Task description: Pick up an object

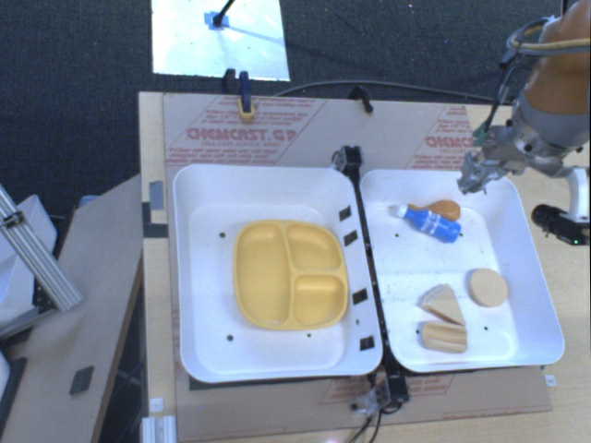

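The right bin (531, 247) holds a blue bottle with a white cap (429, 221), an orange-brown piece (441, 209) touching it from behind, a round tan disc (487, 287), a tan wedge (441, 304) and a tan loaf-shaped piece (444, 338). My gripper (473, 179) hangs above the back rim of the right bin, to the right of and behind the bottle. It is apart from every object, and nothing sits between its fingers.
The left bin (199, 275) carries a yellow divided tray (289, 273). A black clamp strip (360, 247) joins the two bins. A blue-and-yellow clip (244, 93) stands at the bench's back edge. The arm's orange band (559, 77) rises at the upper right.
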Motion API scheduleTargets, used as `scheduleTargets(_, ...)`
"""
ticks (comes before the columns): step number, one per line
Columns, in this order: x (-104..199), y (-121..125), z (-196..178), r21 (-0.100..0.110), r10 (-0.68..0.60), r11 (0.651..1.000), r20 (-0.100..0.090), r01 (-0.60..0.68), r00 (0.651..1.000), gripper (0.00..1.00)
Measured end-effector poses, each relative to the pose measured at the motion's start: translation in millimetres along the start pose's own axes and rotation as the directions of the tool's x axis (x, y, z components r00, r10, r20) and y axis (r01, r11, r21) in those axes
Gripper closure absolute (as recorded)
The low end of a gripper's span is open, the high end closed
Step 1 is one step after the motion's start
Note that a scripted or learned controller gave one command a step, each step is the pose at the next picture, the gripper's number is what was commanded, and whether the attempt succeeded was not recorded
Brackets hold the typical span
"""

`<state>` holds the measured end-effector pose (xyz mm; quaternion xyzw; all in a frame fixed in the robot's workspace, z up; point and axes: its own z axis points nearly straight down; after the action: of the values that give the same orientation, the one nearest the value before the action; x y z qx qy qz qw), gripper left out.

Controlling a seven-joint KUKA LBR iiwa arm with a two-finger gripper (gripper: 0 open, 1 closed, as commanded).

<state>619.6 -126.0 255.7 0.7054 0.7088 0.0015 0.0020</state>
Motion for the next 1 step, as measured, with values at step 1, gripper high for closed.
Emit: scheduleTargets(1, 55.7, 10.2, 14.0, 0.003, -0.004, 1.000, -0.002, 0.004, 1.000, 1.00)
